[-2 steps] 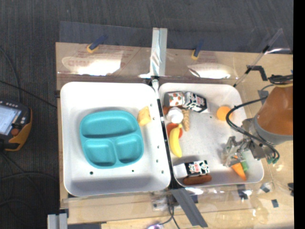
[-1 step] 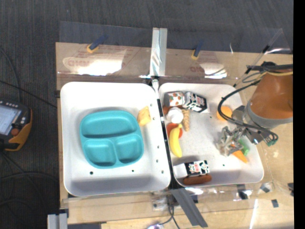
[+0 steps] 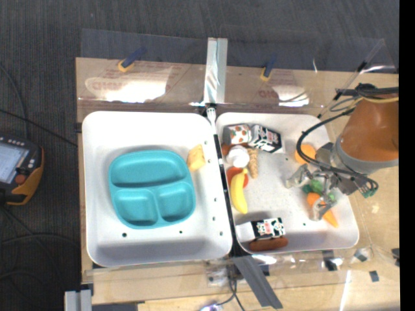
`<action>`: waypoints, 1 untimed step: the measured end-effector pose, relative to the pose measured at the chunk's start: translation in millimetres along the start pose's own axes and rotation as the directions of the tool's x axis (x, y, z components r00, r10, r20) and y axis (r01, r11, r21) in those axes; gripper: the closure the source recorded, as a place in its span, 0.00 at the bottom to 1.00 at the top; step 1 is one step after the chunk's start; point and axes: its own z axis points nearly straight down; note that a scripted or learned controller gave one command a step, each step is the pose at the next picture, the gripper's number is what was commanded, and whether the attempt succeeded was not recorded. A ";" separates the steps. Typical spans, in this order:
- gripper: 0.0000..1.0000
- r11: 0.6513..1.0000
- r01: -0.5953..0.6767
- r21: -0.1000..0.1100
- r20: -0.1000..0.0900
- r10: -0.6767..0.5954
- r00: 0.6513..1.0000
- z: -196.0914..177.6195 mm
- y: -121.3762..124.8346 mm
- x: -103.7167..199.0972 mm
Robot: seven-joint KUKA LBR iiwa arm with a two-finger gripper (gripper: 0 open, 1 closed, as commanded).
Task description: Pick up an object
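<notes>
My gripper (image 3: pixel 307 193) reaches into the right bin (image 3: pixel 288 243) at its right side, open, with its fingers (image 3: pixel 295 177) spread low over the bin floor. A small green toy (image 3: pixel 314 187) lies between them, and an orange piece (image 3: pixel 314 199) touches it. A carrot (image 3: pixel 331 218) lies just below the gripper and another orange piece (image 3: pixel 306 153) just above it. Nothing is lifted off the floor. The arm's orange band (image 3: pixel 371 131) hides the bin's right edge.
The right bin also holds a banana (image 3: pixel 238 194), two cow-patterned cartons (image 3: pixel 266 138) (image 3: pixel 268 227), a spotted box (image 3: pixel 238 135), a white and red toy (image 3: pixel 237 157) and a brown sausage (image 3: pixel 266 243). In the left bin (image 3: pixel 97 238) lie a teal divided plate (image 3: pixel 152 186) and a yellow piece (image 3: pixel 196 157).
</notes>
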 end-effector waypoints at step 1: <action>0.00 0.999 0.040 0.004 0.003 -0.040 0.999 -0.8 11.2 8.2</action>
